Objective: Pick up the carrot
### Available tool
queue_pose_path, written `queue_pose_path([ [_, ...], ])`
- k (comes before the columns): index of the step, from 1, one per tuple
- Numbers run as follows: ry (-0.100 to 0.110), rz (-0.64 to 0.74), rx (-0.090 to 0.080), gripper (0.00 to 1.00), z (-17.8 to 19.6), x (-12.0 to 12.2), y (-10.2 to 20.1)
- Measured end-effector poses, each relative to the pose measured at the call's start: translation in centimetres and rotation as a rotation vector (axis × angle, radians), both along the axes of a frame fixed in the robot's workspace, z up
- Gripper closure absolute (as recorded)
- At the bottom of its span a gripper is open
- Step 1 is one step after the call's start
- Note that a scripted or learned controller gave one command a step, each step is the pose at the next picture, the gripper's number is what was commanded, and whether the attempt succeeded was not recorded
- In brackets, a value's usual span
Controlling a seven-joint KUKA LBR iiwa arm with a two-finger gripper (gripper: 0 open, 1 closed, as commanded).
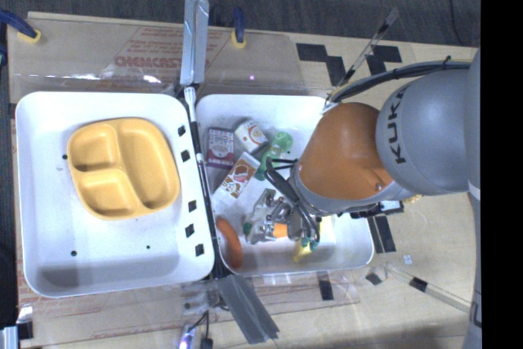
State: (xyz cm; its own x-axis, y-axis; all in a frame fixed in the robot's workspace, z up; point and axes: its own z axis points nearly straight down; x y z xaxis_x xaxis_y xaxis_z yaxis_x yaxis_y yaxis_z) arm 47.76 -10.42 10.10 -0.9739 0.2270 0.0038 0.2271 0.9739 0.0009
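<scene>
My gripper [272,221] is low in the right bin [353,256], near its front wall, under the orange wrist band. Right beside the gripper's tip an orange piece [281,231] shows, and a yellow-green end [306,248] pokes out just to its right; this looks like the carrot, mostly hidden by the gripper. Whether the gripper has hold of it cannot be made out. A second, orange-red oval thing [229,243] lies apart in the bin's front left corner.
Behind the gripper lie a purple packet [220,146], a small carton [237,177], a can [249,133] and a green thing [280,143]. The left bin [49,266] holds a yellow divided plate [122,167]. The arm's bulk covers the right bin's right half.
</scene>
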Motion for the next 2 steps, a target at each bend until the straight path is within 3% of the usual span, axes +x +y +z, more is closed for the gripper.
queue_pose_path([
  [1,-0.009,-0.080,-0.003,1.00,9.0,1.9,-3.4],
  [2,-0.010,0.061,-0.004,1.00,12.2,9.0,-7.9],
])
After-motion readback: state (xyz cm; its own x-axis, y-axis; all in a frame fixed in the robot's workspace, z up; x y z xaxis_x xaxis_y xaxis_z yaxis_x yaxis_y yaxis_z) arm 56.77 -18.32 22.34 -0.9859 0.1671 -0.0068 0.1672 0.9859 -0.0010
